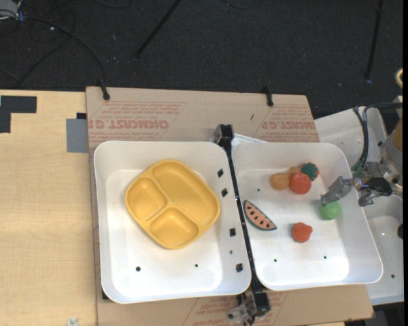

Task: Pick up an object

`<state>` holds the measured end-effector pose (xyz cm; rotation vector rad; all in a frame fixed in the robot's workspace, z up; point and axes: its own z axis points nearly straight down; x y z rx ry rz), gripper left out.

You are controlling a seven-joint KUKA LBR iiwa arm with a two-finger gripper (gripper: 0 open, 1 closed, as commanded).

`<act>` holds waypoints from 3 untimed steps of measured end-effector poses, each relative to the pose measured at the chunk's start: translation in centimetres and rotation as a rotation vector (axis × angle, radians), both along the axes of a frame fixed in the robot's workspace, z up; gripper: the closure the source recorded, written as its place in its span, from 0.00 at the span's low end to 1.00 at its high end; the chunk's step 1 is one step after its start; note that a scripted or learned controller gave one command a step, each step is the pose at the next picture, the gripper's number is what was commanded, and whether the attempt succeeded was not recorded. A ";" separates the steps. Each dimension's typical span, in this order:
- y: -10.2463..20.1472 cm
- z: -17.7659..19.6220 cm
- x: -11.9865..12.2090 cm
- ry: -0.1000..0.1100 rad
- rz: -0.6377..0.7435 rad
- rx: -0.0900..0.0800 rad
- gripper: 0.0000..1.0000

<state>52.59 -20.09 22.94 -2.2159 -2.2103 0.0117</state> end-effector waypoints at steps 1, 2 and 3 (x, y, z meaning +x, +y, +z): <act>0.0 0.6 0.3 -0.011 0.003 -0.002 0.00; 0.0 -5.4 -0.7 -0.006 0.002 0.000 0.00; -0.3 -10.1 -0.1 -0.007 0.002 0.000 0.00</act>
